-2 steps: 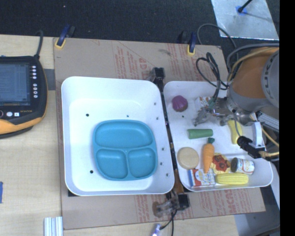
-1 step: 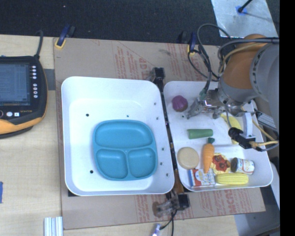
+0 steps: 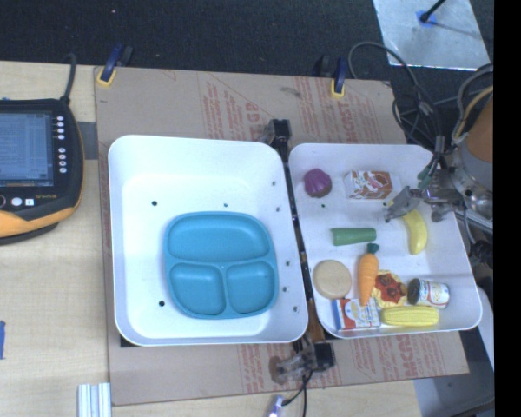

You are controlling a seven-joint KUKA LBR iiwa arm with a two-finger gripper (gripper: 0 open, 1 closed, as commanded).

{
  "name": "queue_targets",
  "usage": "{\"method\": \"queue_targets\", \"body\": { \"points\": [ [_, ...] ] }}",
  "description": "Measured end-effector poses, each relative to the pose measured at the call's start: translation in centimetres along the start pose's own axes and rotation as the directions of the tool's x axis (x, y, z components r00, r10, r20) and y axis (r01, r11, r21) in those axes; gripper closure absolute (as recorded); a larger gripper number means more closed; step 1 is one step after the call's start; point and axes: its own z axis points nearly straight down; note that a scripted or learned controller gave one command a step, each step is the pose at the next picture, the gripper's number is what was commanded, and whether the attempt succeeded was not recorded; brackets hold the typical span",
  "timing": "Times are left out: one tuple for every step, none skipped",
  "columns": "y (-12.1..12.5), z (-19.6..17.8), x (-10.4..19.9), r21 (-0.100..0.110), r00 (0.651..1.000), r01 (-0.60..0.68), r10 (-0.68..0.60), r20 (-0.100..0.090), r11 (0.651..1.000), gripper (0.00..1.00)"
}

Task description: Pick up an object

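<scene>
My gripper (image 3: 414, 201) hangs low over the right bin (image 3: 469, 272) near its far right side, its fingers (image 3: 400, 204) spread open with nothing between them. A yellow banana (image 3: 415, 232) lies just below it in the view, close to the fingertips. Also in this bin are a purple plum (image 3: 318, 182), a snack packet (image 3: 368, 183), a green cucumber piece (image 3: 353, 234), a carrot (image 3: 367, 273), a tan round biscuit (image 3: 333, 278), a small can (image 3: 431, 293) and a corn cob (image 3: 408, 317).
The left bin (image 3: 135, 224) holds a blue divided plate (image 3: 219, 263). A control tablet (image 3: 22, 159) lies on the bench at far left. Cables (image 3: 399, 76) trail behind the right bin. Clamps (image 3: 338, 83) pin the cardboard base.
</scene>
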Motion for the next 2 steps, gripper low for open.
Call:
{"method": "queue_targets", "body": {
  "points": [
    [-2.8, 4.2, 7.2, 0.002, 1.0, 0.005, -0.005, 0.0, 1.0, 0.0],
    [-7.2, 7.1, 6.5, -0.008, 1.0, 0.003, -0.003, 0.0, 1.0, 0.0]
  ]
}}
